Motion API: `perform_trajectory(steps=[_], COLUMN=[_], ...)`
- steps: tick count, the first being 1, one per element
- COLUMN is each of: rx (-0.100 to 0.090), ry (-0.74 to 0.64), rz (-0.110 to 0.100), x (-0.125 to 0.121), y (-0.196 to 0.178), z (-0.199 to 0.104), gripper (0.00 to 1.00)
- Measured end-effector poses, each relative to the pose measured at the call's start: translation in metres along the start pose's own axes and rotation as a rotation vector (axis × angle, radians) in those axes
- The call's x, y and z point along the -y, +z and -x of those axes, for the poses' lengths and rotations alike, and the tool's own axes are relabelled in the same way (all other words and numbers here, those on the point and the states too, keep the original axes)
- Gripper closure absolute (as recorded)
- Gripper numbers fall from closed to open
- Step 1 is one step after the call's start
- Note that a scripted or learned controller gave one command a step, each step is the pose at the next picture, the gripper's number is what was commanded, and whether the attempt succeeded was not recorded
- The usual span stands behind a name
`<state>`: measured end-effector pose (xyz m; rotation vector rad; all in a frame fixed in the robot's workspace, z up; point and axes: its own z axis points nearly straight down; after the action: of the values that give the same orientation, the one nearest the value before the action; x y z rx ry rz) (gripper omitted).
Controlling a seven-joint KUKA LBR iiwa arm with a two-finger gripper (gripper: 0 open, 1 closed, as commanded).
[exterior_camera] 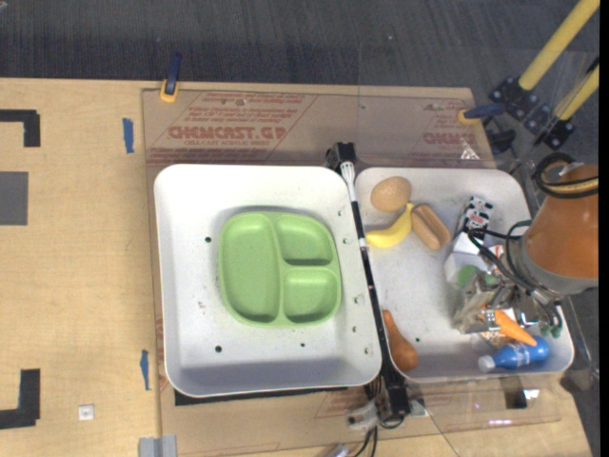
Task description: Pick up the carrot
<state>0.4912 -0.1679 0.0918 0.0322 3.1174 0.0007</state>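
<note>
The carrot (pixel 517 330), a small orange piece, lies near the front right corner of the right bin (pixel 428 284). My gripper (pixel 483 312) hangs low over the bin, right beside the carrot on its left and touching or nearly touching it. The wrist's clutter of cables hides how the gripper stands. The arm's orange band (pixel 569 244) rises above it at the right edge.
A blue bottle (pixel 519 355) lies just in front of the carrot. Further left in the same bin are a tan potato (pixel 389 195), a banana (pixel 390 233), a hot-dog bun (pixel 429 226) and an orange-brown tapered item (pixel 401 344). The left bin (pixel 181 255) holds a green divided plate (pixel 281 267).
</note>
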Motion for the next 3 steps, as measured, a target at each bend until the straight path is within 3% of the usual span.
perform_trajectory(steps=[1,2,3], rx=[0.005,-0.005,0.007], ry=[-0.256,-0.225,-0.22], rz=[0.0,-0.007,-0.008], x=[0.039,0.024,0.023], y=[0.0,0.0,-0.011], z=[-0.002,0.001,0.004], gripper=[0.0,0.0,1.0])
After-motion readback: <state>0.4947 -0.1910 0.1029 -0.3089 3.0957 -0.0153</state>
